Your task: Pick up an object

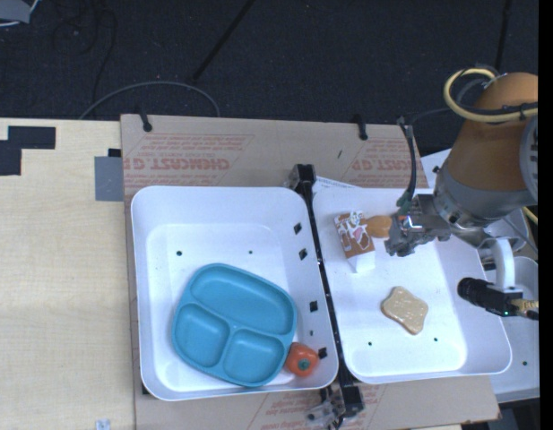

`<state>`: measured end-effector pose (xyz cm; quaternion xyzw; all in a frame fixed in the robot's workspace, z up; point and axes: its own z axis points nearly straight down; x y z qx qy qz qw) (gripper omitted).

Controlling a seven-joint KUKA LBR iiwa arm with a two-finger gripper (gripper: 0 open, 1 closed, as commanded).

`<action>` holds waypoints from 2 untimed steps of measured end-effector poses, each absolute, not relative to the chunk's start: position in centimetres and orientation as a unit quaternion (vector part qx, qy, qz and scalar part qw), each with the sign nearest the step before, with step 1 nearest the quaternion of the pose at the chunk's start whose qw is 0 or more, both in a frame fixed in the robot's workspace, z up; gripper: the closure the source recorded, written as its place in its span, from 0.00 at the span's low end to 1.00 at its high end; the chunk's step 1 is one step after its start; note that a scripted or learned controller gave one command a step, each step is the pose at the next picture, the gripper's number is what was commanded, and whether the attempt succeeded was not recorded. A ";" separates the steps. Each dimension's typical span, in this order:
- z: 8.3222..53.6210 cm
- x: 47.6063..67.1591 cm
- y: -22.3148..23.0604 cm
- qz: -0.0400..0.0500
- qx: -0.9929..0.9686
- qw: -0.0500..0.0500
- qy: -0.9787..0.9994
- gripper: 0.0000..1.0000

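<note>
In the left bin (151,240) a blue divided plate (233,323) partly hides a red tomato (302,359), while in the right bin (437,348) a small carton (354,234) and an orange piece (379,227) lie just left of the end effector (404,238), its state too dark to tell, a tan cracker (405,309) below.

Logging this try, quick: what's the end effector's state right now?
End effector: cannot be told; it sits over the right bin beside an orange item.
</note>
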<state>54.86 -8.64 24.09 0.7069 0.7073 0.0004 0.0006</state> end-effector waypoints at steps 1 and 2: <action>24.3 55.4 -2.5 0.000 0.705 -0.001 0.709 1.00; 24.9 55.4 2.6 0.000 0.705 -0.002 0.709 1.00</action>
